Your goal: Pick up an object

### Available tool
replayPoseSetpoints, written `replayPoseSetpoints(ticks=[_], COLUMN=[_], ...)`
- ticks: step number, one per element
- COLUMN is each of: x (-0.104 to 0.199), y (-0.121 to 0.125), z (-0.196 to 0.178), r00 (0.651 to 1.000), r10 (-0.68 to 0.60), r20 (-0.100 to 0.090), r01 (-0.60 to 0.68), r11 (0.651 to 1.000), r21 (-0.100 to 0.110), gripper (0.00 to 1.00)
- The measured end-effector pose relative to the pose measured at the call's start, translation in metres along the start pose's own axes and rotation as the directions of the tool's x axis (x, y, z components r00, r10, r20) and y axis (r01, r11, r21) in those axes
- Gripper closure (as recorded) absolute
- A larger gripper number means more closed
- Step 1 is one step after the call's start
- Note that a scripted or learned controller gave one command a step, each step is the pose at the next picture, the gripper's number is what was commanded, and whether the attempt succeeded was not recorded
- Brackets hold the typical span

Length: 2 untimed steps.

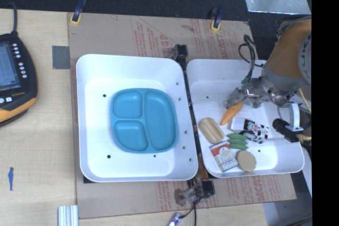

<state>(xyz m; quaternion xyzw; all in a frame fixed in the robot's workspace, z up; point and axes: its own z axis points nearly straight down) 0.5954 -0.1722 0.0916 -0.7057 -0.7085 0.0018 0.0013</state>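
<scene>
My gripper [239, 99] hangs low in the right bin [212, 74], reaching in from the right under the grey and orange arm [286, 61]. Its tip is directly over the upper end of an orange carrot [231, 114], which lies slanted on the bin floor. Whether it touches the carrot is unclear. Below the carrot lie a tan bread piece [211, 129], a green pea pod [238, 141], a black-and-white patterned item [254, 130], a red and white box [224, 157] and a round tan disc [246, 161].
The left bin [87, 114] holds a blue divided plate [144, 119]. A teach pendant [13, 77] lies on the bench at the far left. Clamps [78, 10] [215, 17] pin the brown mat at its back edge.
</scene>
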Motion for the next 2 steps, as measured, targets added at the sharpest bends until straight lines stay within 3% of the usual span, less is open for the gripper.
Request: replayPoseSetpoints(ticks=[1, 2], x=[-0.001, 0.083], y=[0.000, -0.006], z=[-0.010, -0.101], r00=[1.000, 1.000], r10=[-0.001, -0.002], r20=[0.000, -0.001], r01=[0.001, 0.002], r11=[1.000, 1.000], r21=[0.001, -0.004], gripper=[1.00, 1.00])
